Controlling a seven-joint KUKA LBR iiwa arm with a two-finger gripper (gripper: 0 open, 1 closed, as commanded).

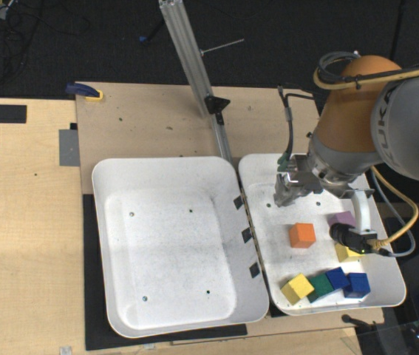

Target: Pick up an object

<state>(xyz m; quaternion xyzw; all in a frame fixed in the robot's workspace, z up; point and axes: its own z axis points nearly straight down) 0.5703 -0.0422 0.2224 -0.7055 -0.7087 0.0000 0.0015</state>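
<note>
The gripper (289, 191) is seen over the upper part of the right bin (261, 172), hanging from the grey wrist with the orange band above it. Its fingers point down toward the bin floor, and nothing is seen between them; whether they are spread or closed cannot be told from this slant, since the metal parts merge into one dark cluster. No block is touched by them.

Nearest to the gripper, below and slightly to the right of it, an orange cube (302, 234) is set on the bin floor, apart from the fingers. Its sides are nearly equal, so no long axis can be made out; its edges are turned only slightly from the bin's walls. A purple block (341, 219) is seen to the right of it, partly covered by a white piece and a black cable fitting on the arm. A yellow block (343, 254) lies just below that fitting.

Along the lower wall of the right bin a row is formed: a yellow cube (296, 288) tilted on a corner, a green block (321, 286) touching it, then a dark blue block (337, 277) and a blue cube (357, 285) close together.

The left bin (120, 176) is placed beside the right one, their inner walls adjoining.
</note>
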